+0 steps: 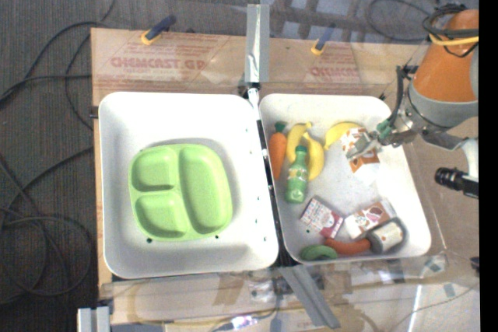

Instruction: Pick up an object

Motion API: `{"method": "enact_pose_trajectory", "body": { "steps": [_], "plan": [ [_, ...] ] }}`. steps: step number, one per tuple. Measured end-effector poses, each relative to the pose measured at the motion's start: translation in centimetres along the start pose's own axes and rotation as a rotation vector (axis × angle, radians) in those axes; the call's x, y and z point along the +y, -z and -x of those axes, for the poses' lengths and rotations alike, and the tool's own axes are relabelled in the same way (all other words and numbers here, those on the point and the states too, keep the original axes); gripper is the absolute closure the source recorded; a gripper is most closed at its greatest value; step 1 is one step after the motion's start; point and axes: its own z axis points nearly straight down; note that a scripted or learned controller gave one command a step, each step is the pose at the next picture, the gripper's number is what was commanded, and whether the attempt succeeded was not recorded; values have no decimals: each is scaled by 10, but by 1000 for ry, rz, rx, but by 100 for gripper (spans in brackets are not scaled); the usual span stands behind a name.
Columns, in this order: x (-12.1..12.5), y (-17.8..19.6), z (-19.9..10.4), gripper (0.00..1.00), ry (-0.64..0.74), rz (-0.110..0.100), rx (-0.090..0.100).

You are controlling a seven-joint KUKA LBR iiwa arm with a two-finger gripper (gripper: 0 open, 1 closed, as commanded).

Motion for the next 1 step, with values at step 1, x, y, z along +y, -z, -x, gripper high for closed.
{"method": "enact_pose_trajectory", "body": {
  "steps": [1],
  "plan": [
    [-27, 26, -46, 100, -29, 0, 2]
  ]
}}
